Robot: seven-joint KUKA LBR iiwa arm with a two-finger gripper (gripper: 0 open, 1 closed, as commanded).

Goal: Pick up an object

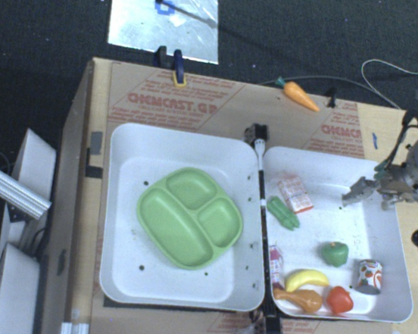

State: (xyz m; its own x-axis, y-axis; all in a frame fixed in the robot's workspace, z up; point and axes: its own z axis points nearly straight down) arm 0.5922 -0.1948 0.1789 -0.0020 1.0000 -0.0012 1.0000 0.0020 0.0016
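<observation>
My gripper point(371, 194) hangs over the far right part of the right bin point(400, 249), open, with nothing between its fingers. Below and to its left lie a pink and white packet point(296, 193), a green pea pod point(283, 213) and a green pepper point(334, 252). Along the bin's near side sit a small can point(369, 275), a yellow banana point(306, 278), a brown drumstick point(300, 297) and a red pepper point(340, 299). A small pink packet point(274, 257) lies against the bin's left wall.
The left bin point(126, 190) holds a green divided plate point(189, 217). An orange carrot point(301, 95) lies on the cardboard behind the bins. A clamp point(258, 135) sits where the bins meet at the back.
</observation>
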